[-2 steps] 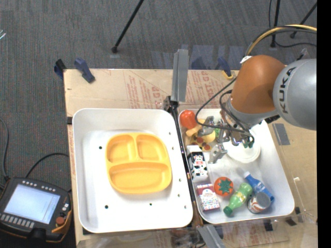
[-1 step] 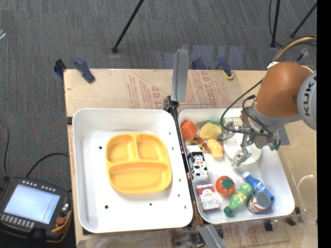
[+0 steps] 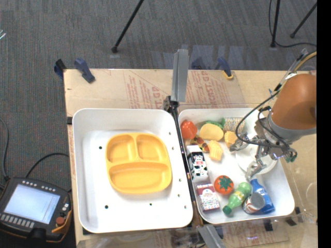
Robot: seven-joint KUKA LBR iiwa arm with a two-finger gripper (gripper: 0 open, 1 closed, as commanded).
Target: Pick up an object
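Below pincer in rt bin, blue bottle, just beside

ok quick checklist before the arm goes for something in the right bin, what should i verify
1. hand over the right bin: ok.
2. Nothing visibly between its fingers: ok.
3. Finger opening: cannot tell.
4. Target directly under the hand: not ok, bare bin floor there; the blue bottle and tomato lie nearby.
5. Items spaced for a grasp: not ok, green bottle touches the blue bottle.
6. Yellow tray sits apart in the left bin: ok.
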